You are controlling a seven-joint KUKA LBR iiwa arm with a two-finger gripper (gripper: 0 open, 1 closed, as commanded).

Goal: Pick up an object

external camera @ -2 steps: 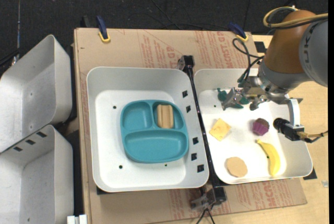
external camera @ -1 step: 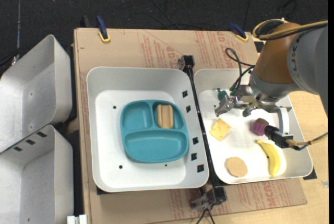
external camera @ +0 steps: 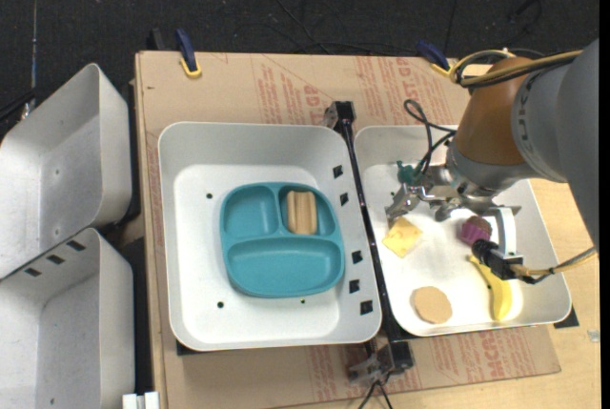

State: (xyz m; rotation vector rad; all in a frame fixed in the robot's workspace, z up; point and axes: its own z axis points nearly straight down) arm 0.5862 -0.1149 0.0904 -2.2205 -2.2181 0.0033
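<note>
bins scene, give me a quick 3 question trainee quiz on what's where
1. True or false: the tan oblong bread piece lies in a small compartment of the teal plastic divided tray.
2. Which bin holds the yellow cheese-like wedge? A left white bin B right white bin
3. Fill in: the yellow banana lies to the ___ of the round tan cookie in the view.

Key: 1 true; 2 B; 3 right. The end effector hovers just above the wedge.
</note>
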